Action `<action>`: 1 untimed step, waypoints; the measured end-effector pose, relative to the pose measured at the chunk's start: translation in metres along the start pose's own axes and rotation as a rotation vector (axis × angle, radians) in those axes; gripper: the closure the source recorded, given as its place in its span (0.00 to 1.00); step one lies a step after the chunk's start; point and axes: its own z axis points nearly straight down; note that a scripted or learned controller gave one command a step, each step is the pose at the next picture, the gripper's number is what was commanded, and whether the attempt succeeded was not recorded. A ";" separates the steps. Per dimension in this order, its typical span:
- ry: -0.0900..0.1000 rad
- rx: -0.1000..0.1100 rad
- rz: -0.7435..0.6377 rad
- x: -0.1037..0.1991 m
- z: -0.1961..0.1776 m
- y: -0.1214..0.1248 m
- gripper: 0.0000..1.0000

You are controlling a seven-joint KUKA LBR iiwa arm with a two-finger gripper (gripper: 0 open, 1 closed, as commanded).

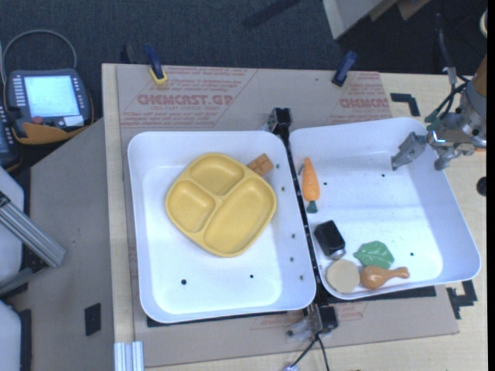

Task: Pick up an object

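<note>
Hovering over the far right part of the right bin point(433, 207), the tool point(424, 151) has its two fingers spread apart with nothing between them, so the pick has not begun in any real sense: no object is gripped and none is lifted.

Taking the right bin as the landmark, everything it holds sits well apart from the tool. The toy carrot point(310, 182) lies against the bin's left wall. The black block point(329, 237) lies lower down, near that same wall. At the bin's near edge the round tan disc point(343, 274), the green leafy piece point(374, 253) and the orange drumstick point(382, 276) cluster together, the drumstick touching the disc. Left of the right bin, the other bin holds a yellow divided plate point(221, 203) with a small brown block point(261, 164) at its rim.

What is left, as I judge it, is all of it: choosing a target, travelling to it, descending, closing and lifting.
</note>
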 end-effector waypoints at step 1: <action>-0.003 -0.013 -0.003 0.001 -0.007 0.003 0.00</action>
